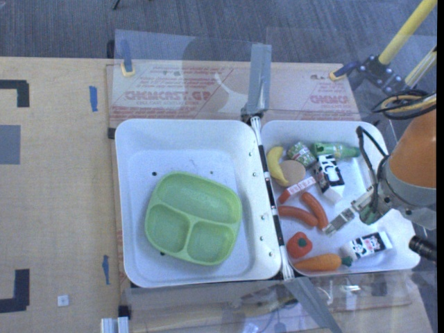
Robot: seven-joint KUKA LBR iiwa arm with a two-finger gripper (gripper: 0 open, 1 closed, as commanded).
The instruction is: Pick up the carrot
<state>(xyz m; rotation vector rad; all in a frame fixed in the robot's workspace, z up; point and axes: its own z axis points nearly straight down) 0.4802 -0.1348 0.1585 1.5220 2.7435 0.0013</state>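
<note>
The carrot (319,262) is orange with a green stub at its right end. It lies flat along the front wall of the right bin (388,134). My gripper (350,212) hangs over the right half of that bin, above and to the right of the carrot and well apart from it. Its two grey fingers (339,221) stand spread, open, with nothing between them. The arm's orange band (416,151) fills the right edge of the view.
Near the carrot are a red pepper (300,244) and a small milk carton (368,245). Two sausages (297,215), a banana (276,165), a green bottle (334,149) and a black-and-white carton (329,172) lie further back. The left bin (139,144) holds a green divided plate (193,217).
</note>
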